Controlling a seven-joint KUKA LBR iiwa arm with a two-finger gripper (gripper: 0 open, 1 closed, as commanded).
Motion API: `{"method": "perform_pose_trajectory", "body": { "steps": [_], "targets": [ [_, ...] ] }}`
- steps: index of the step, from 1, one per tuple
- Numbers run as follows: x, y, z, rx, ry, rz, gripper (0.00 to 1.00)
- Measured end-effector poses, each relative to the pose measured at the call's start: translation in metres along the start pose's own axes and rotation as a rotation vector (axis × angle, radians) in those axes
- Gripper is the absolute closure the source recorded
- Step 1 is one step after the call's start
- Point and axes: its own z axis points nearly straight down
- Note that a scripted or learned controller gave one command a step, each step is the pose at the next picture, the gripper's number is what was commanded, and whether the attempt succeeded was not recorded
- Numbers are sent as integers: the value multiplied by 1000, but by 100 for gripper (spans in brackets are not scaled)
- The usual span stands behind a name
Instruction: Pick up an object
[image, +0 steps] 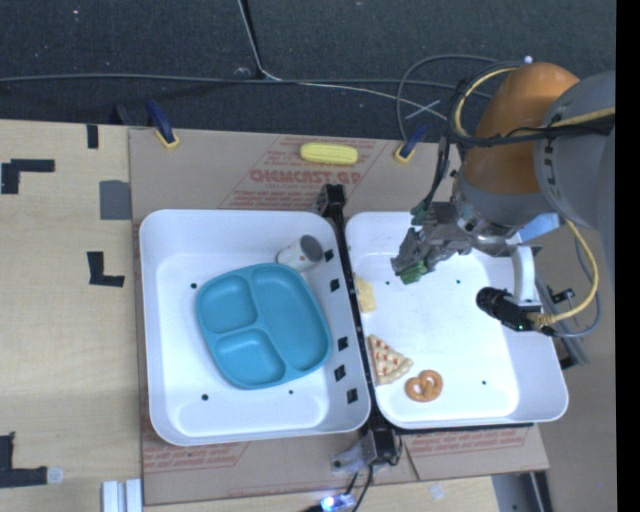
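Blue three-compartment plate (262, 326) flat in left bin's centre; small white cup (298, 253) tipped at its 1 o'clock. In right bin: pretzel (424, 386) at 6 o'clock, pizza slice (386, 358) at 8, pale yellow piece (365, 296) at 9.

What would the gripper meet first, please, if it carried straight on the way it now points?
Pointing down, the gripper would probably meet the bare floor of the right bin first; depth is unclear.

One fixed camera looks down at a slant from above the bench (60, 300), taking in both white bins (165, 300).
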Motion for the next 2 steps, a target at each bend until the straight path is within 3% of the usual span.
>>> {"method": "perform_pose_trajectory", "body": {
  "steps": [2],
  "targets": [
    [117,8,-1,-1,1,-3,100]
  ]
}}
